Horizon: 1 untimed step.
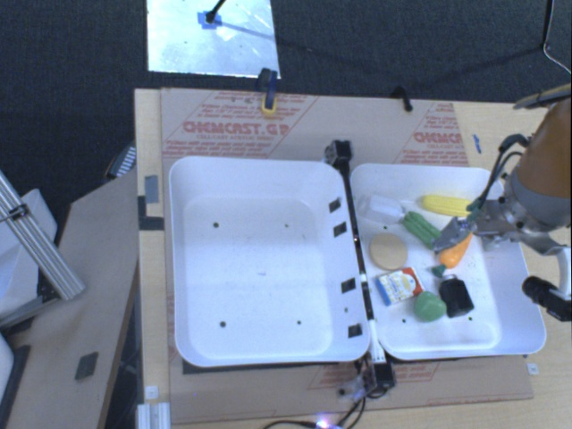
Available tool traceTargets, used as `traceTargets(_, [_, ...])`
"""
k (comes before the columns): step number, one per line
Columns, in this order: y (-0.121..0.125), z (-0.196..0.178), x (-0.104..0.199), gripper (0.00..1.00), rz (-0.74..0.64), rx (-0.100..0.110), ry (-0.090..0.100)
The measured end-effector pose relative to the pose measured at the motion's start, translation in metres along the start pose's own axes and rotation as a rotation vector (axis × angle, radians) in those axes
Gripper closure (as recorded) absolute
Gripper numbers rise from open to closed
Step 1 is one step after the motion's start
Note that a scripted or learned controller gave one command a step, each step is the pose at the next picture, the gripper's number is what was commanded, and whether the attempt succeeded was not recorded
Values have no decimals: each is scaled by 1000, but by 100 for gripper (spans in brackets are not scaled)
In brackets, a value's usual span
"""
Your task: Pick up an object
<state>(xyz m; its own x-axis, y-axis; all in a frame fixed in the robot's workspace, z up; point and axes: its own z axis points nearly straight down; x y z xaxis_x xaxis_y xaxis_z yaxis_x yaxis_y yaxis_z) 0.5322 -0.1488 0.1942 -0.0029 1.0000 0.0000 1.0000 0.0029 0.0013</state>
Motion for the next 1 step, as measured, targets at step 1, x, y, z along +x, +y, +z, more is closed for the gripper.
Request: traceTargets(1, [27,113,-30,0,1,-1,-1])
